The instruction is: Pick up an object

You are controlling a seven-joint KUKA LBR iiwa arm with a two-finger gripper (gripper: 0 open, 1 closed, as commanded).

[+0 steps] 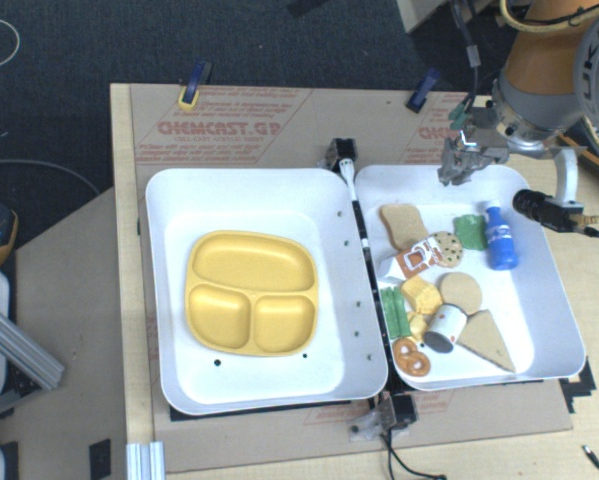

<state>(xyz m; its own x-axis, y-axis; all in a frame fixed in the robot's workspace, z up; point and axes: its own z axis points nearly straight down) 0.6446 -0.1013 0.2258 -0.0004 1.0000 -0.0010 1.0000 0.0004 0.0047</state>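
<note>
Bench (239, 128) under hand (459, 171), blue bottle (499, 238)

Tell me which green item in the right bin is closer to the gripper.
The green block beside the blue bottle. It lies near the bin's far side, below the gripper; the other green piece lies farther down.

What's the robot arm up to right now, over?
Gripper above right bin's far edge, nothing between its fingers. Blue bottle and toy food lie untouched below. Yellow tray in left bin.
</note>
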